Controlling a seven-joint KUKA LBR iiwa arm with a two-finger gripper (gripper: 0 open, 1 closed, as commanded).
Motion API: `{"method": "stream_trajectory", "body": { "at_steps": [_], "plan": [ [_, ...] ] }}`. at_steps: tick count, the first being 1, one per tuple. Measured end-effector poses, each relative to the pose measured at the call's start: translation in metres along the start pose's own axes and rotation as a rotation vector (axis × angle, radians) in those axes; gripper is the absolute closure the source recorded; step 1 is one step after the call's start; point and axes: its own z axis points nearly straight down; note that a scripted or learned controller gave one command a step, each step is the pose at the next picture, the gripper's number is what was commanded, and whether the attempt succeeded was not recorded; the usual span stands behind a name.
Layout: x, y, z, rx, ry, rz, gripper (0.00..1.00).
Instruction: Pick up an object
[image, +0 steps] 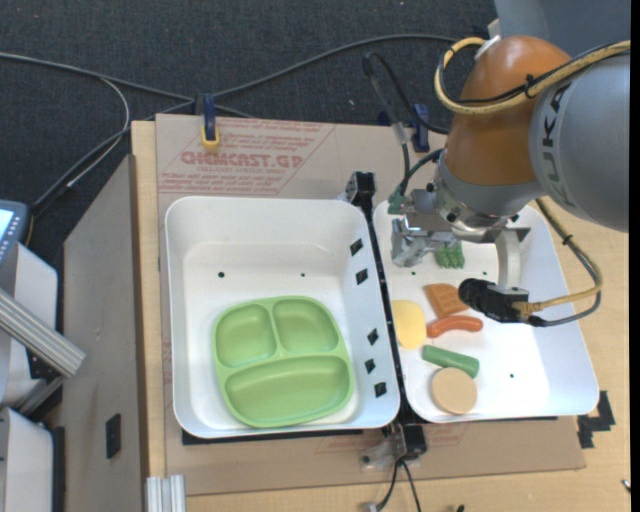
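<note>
- green three-compartment plate (285, 360) — lying flat in the near half of the left bin (190, 300), its near rim close to that bin's near wall; nothing lies on it
- tan round disc (454, 391), flat in the near part of the right bin (545, 370), not far from the wall the two bins share
- green bean-shaped toy (450, 359), just beyond the disc and nearly touching it; it lies slantwise
- yellow rounded piece (408, 323) beside the shared wall; to its right an orange-red toy sausage (455, 325), lying crosswise and just apart from the yellow piece
- orange wedge (440, 297), touching or just beyond the sausage — which of the two is hard to tell
- small green toy (451, 258) on the bin floor farther back, just beside the gripper (410, 248) on its right
- the gripper is low over the far-left part of the right bin, near the shared wall; whether it is spread or pressed together I cannot tell; no toy shows inside it
- above it the grey arm (590, 130) with its orange band (500, 90)
</note>
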Motion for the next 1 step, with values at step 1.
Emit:
{"method": "stream_trajectory", "body": {
  "at_steps": [1],
  "plan": [
    [0.0478, -0.0182, 0.0168, 0.001, 0.0, 0.0, 1.0]
  ]
}}
